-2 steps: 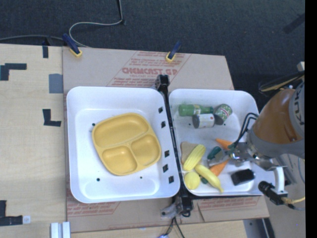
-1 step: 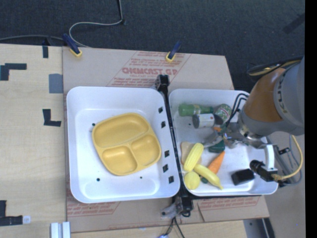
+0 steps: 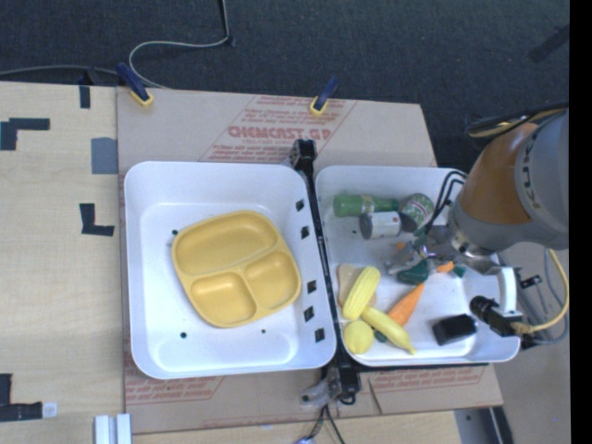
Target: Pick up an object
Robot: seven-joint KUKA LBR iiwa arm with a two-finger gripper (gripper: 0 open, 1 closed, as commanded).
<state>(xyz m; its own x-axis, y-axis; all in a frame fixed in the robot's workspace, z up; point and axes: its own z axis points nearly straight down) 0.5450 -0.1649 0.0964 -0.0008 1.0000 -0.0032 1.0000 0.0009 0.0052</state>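
Two white bins side by side on cardboard over the counter (image 3: 55, 276), black clips along the shared edge.

Left bin (image 3: 148, 340): one item. Yellow divided plate (image 3: 236, 266), three compartments, lying flat near centre, turned at an angle to the bin walls.

Right bin (image 3: 499, 348): several items, mostly toy food.
- Corn cob (image 3: 361, 292), yellow, near the left wall, tilted.
- Lemon (image 3: 358, 338), yellow, round, front left corner, just below the corn.
- Banana (image 3: 388, 329), yellow, between lemon and carrot, touching or nearly touching both.
- Carrot (image 3: 407, 303), orange, slanting up to the right, upper end by the pincer.
- Black block (image 3: 453, 328), front right, apart from the rest.
- Green bottle (image 3: 356, 204), on its side at the back.
- Can (image 3: 381, 222), white/grey, on its side, just below the bottle.
- Green can (image 3: 418, 209), w/ label, back, right of the bottle.
- Teal piece (image 3: 416, 271), small, at the pincer tips; shape unclear.

Arm (image 3: 518, 192): grey w/ orange band, reaches in from the right, wrist over the right bin's right edge. Pincer (image 3: 412, 259) is low in mid bin, among the teal piece and carrot top. Can't tell if its tips are spread or pinching; too cluttered and small.

Misc: yellow clamps (image 3: 324, 100) at the cardboard's back edge, cable (image 3: 176, 49) looping behind.
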